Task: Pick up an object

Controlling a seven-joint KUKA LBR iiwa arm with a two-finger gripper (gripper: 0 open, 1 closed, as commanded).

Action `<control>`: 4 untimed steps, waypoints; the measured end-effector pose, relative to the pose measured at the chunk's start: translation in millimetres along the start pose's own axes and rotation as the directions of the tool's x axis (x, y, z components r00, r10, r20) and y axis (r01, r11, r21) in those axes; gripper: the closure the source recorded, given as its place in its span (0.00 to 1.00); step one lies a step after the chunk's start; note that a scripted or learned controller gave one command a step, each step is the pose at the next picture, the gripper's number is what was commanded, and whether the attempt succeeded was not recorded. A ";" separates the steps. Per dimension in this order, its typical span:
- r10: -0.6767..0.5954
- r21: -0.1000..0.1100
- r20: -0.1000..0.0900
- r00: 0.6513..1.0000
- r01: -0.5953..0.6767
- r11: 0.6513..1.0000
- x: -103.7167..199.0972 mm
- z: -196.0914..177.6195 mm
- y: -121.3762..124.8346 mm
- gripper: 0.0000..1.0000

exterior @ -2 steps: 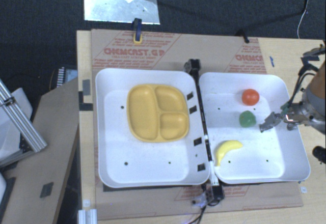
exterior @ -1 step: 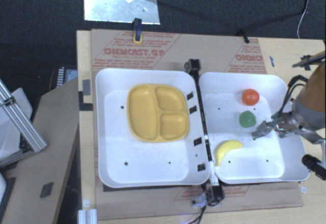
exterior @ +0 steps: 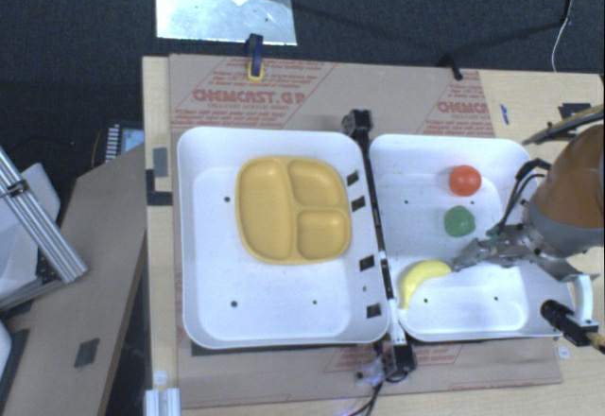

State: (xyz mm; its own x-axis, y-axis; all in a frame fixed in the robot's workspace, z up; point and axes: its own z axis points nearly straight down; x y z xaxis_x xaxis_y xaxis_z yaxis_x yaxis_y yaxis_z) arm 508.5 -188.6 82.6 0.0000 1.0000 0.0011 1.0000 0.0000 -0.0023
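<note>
Gripper (exterior: 465, 259): low in right bin (exterior: 492, 310), just beside yellow banana (exterior: 423, 276); finger state cannot be told.
Banana: probably light, smooth plastic; grip across middle.
Right bin: banana, green ball (exterior: 459, 220), orange ball (exterior: 464, 180).
Left bin (exterior: 213, 310): yellow divided plate (exterior: 291, 209).

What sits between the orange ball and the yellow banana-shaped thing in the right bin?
In the camera view, a green ball lies between the orange ball and the yellow piece. The gripper reaches in just below the green ball.
</note>
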 end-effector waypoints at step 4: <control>-0.005 -0.010 0.004 1.000 0.005 1.000 2.5 -190.1 14.2 1.00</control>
State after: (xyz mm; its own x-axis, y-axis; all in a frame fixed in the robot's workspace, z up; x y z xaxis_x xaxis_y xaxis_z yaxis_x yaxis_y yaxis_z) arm 523.2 -186.3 272.7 -0.0054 1.0000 -0.0028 1.0000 0.0054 0.0076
